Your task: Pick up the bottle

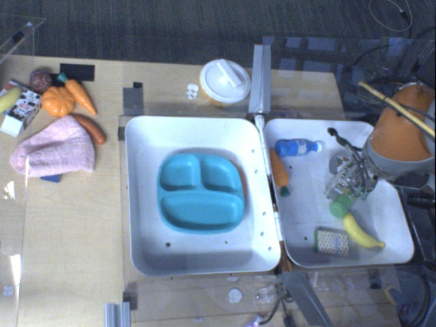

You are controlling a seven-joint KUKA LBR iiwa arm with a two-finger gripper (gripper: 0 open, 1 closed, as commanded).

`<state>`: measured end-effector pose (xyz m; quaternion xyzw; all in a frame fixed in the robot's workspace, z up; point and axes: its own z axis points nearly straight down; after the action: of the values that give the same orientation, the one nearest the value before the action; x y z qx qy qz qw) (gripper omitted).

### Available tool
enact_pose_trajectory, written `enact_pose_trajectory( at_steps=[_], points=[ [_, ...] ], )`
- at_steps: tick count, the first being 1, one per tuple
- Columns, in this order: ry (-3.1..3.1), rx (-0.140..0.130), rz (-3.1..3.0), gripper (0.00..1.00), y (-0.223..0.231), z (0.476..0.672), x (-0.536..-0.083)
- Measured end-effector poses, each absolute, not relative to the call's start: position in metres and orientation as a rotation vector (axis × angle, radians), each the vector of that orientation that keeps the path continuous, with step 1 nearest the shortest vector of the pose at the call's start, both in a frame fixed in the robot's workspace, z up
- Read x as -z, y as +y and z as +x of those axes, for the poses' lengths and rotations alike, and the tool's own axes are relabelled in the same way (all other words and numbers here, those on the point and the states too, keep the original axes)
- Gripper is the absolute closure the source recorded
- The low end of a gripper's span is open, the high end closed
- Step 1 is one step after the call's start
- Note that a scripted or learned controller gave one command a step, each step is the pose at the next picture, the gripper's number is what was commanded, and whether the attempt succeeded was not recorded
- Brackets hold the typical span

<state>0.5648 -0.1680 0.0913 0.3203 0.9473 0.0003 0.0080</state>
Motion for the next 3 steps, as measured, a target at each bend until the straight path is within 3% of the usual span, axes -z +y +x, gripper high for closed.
enact_pose_trajectory(
  at_steps=[1,2,3],
  points=[
    [2.753,-0.001,1.512,1.00,-0.143,0.566,-0.209],
    [2.372,0.002,2.062,1.00,-0.112,0.667,-0.230],
    [2.371,0.003,2.062,0.00,-0.112,0.667,-0.229]
  ],
)
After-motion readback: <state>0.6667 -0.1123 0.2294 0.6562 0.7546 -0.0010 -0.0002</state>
